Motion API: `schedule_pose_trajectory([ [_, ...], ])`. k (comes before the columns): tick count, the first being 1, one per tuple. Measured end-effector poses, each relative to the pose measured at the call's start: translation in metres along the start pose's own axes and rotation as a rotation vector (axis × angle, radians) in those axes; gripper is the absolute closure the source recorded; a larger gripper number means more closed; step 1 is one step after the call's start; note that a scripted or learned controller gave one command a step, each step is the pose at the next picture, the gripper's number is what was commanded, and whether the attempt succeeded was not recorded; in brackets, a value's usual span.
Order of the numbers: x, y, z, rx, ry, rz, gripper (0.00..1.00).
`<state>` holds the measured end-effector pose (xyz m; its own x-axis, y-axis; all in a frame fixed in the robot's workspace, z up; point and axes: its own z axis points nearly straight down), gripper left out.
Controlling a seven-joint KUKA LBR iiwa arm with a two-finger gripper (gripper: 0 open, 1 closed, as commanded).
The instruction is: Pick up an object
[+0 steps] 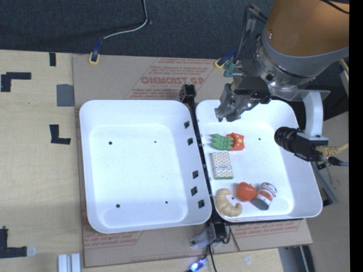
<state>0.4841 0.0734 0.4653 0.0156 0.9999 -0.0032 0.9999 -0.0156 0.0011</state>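
Nearest the lower edge, a croissant (228, 203) is seen at the front of the right bin (283, 126), pale tan and curved like a crescent. Just beside it a red, rounded thing (245, 191) is found, and touching that on its right a small can (266, 192) with a red and white label is laid on its side, its dark end turned toward the front; what the label says cannot be read. Behind the croissant a small box (222, 166) with a tan, speckled face is laid flat, and farther back a green leafy toy (221, 142) is set against a red one (236, 142); the two are touching and their exact kinds are hard to make out. All six things are gathered along the left half of the right bin, near the wall shared with the left bin (136, 163). Above the back left part of the right bin the tool (229, 113) is hung, dark and partly blurred, with nothing seen between its fingers; whether they are apart or together cannot be told. Much of the arm (306, 21) is cut off by the upper edge. Both bins are borne on a cardboard sheet (159, 81) on the bench (34, 152).
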Motion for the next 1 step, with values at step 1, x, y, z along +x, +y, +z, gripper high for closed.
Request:
schedule_pose_trajectory([
  [1,0.0054,-0.0002,-0.0737,-0.007,0.005,-0.017,1.00],
])
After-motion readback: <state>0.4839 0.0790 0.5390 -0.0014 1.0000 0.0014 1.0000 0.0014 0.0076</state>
